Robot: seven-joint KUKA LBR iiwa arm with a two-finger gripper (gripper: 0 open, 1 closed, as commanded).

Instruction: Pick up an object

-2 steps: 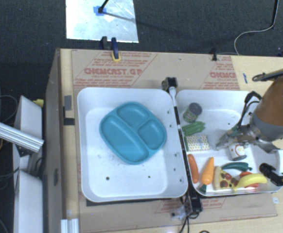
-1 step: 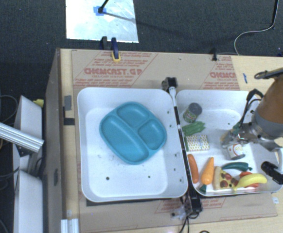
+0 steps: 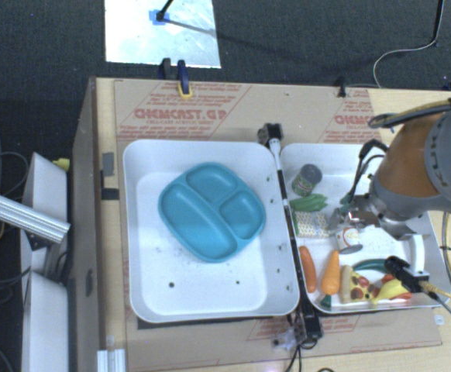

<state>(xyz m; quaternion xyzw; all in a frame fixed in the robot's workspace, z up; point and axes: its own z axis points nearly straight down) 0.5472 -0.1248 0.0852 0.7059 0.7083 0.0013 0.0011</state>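
From the overhead camera: the gripper point(image 3: 348, 225) is down in the right bin point(image 3: 342, 155), whether clenched or released I cannot tell. Nothing visibly grasped; the carrots point(image 3: 319, 270) lie just below it, the green toy point(image 3: 309, 203) to its left. Pick not yet done.

Right bin point(image 3: 442, 273) holds loose objects: dark round can point(image 3: 307, 178) near far wall, green leafy piece point(image 3: 311, 203) just below it, two orange carrots point(image 3: 308, 267) point(image 3: 332, 272) side by side near front, yellow banana point(image 3: 390, 289) and small pizza slice point(image 3: 357, 284) at front edge.
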